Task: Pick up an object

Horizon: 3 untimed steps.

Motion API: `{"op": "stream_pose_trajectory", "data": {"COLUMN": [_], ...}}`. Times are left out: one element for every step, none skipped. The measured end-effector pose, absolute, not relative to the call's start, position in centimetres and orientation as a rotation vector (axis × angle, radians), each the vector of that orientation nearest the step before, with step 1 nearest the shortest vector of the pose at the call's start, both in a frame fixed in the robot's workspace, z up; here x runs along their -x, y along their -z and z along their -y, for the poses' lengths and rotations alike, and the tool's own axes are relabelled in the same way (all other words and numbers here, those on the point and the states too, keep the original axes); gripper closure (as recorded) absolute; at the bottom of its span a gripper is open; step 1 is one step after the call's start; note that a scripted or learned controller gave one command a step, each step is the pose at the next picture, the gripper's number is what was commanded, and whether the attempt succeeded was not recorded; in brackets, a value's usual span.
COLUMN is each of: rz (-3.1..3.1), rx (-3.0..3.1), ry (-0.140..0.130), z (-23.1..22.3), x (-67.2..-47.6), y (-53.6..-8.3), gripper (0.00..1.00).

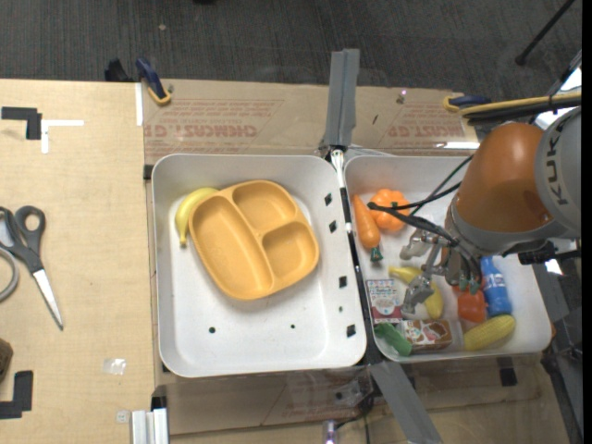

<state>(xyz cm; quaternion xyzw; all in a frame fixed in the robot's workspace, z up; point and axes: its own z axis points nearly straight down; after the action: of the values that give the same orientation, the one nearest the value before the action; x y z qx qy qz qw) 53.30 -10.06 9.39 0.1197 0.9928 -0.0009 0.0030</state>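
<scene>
Camera view: arm (518, 188) reaches from the right over the right bin (363, 169), gripper (427, 280) lowered among toy foods beside a yellow piece (404, 273). Jaw state cannot be determined.

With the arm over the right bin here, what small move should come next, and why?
Probably a short straight descent: the gripper sits above the toys in the right bin, near a small yellow piece, and nothing is visibly gripped yet.

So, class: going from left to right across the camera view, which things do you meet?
Scissors → banana → yellow divided plate → carrot → gripper → blue bottle.
</scene>
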Motion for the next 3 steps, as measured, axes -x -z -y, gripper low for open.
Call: {"op": "stream_pose_trajectory", "data": {"rz": [-3.107, -3.116, -3.106], "rx": [-0.422, -0.368, -0.456], "ry": [0.001, 0.001, 0.001], "z": [9.9, 11.9, 14.2], "x": [-62.1, -58.2, -52.8], "y": [-10.2, -9.3, -9.2], "gripper": [0.00, 0.00, 0.00]}}
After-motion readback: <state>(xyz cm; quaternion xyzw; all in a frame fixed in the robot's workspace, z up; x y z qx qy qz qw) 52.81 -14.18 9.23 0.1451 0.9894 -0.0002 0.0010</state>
